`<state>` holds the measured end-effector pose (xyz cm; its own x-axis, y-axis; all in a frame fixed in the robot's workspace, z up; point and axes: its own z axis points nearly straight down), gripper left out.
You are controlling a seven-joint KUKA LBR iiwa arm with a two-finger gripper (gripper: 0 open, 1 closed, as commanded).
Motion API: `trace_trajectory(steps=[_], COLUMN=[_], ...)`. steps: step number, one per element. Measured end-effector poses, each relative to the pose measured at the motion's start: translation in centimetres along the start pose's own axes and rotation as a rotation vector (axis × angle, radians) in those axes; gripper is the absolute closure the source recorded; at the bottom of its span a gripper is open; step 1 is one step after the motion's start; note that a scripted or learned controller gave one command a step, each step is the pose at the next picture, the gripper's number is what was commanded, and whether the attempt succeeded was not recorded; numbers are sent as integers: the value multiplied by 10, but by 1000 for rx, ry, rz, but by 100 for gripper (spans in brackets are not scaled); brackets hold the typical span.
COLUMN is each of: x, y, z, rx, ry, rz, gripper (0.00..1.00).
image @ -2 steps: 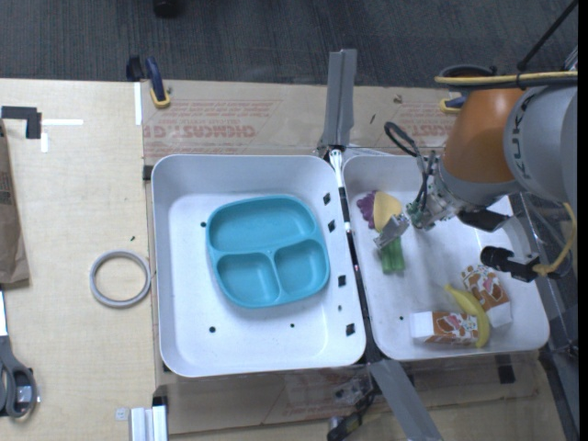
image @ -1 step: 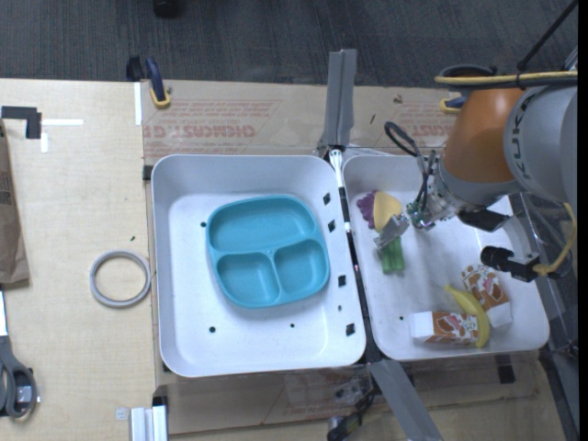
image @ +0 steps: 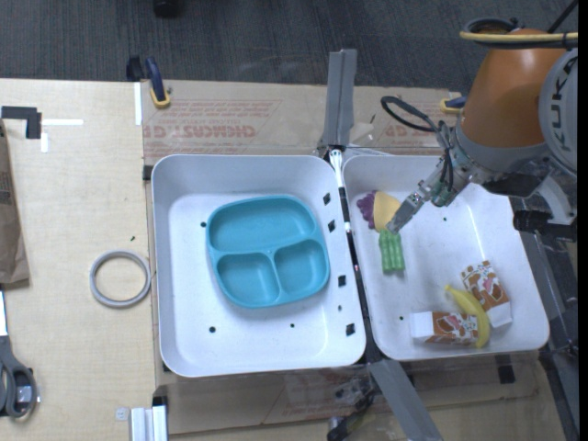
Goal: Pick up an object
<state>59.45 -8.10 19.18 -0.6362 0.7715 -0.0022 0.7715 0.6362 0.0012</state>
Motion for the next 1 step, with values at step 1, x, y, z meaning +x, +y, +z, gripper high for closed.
trace_trajectory(steps=[1], x=[46], y=[-21], z=[0], rx=[2], ry=[3], rz=[90], gripper=[0])
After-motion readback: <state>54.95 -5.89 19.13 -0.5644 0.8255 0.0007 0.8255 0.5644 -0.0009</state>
